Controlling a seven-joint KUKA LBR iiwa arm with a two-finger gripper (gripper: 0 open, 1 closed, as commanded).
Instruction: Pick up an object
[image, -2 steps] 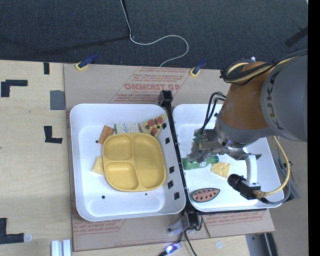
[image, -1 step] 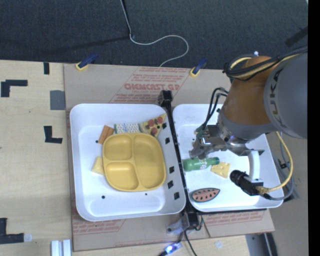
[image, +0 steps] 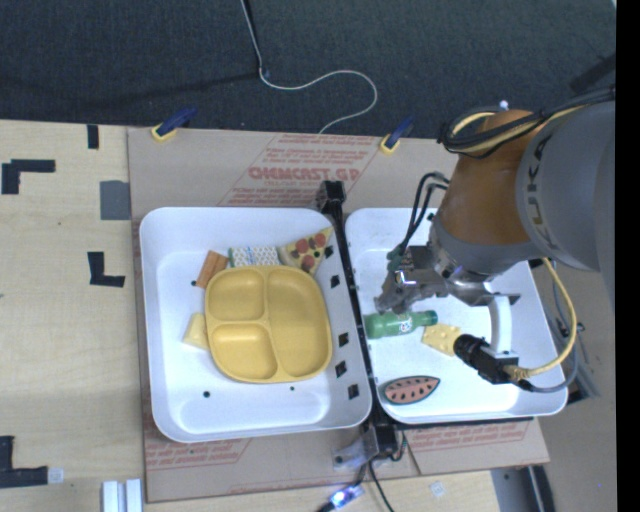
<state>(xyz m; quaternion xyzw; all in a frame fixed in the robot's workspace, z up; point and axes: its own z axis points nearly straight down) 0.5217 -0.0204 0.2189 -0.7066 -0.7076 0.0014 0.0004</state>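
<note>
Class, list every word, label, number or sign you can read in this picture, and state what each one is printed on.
"CHEMCAST GP", red print, reading only roughly, on the brown cardboard sheet under the two white bins.
More lines of red print around it and along the sheet's lower edge: too small to read.
Label on the small green bottle: too blurred to read.

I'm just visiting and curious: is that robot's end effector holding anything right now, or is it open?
End effector: low in the right bin, just above the green bottle; open or closed cannot be told, and no object is seen in its grasp.
</note>
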